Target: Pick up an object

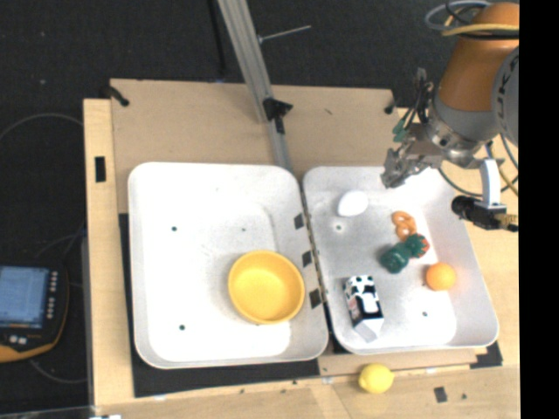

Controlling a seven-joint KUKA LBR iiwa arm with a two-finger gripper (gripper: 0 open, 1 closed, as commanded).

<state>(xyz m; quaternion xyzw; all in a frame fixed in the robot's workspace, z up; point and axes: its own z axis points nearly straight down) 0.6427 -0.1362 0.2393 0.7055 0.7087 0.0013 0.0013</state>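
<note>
My gripper (395, 175) hangs over the far edge of the right bin (463, 321), with nothing seen between its fingers. In that bin lie a white egg-shaped object (353, 203), an orange pretzel-like piece (403, 223), a dark green toy (402, 254), an orange ball (441, 277) and a black-and-white carton (363, 305). The white object lies a little left of and nearer than the gripper. A yellow bowl (265, 286) sits in the left bin (175, 208).
A yellow lemon (376, 378) lies on the bench in front of the right bin. A grey metal pole (253, 68) slants up from between the bins. A handheld pendant (26, 308) rests at the far left. Cables trail by the arm's wrist.
</note>
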